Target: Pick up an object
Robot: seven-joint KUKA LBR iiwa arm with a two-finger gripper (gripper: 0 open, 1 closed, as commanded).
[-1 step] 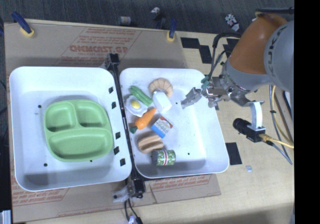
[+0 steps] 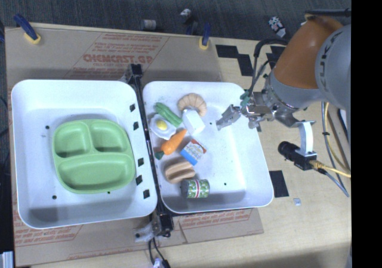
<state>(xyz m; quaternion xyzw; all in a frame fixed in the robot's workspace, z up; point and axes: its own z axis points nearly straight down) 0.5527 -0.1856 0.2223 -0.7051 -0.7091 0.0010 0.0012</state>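
The right bin point(image 2: 253, 159) holds several toy foods along its left side: a croissant point(image 2: 192, 102), a green pickle point(image 2: 168, 113), a fried egg point(image 2: 160, 125), a white block point(image 2: 193, 122), a carrot point(image 2: 173, 142), a small blue and red packet point(image 2: 193, 151), a hot dog point(image 2: 179, 170) and a green can point(image 2: 195, 188). My gripper point(image 2: 227, 117) hangs over the bin's upper right part, to the right of the white block and apart from it. It points down and left. I see nothing held in it.
The left bin point(image 2: 30, 111) holds a green divided plate point(image 2: 92, 154). A black divider point(image 2: 142, 135) runs between the two bins. The arm's orange band point(image 2: 301, 58) and cables point(image 2: 331, 159) lie beyond the right bin's right rim. Bare white floor spans the right bin's right half.
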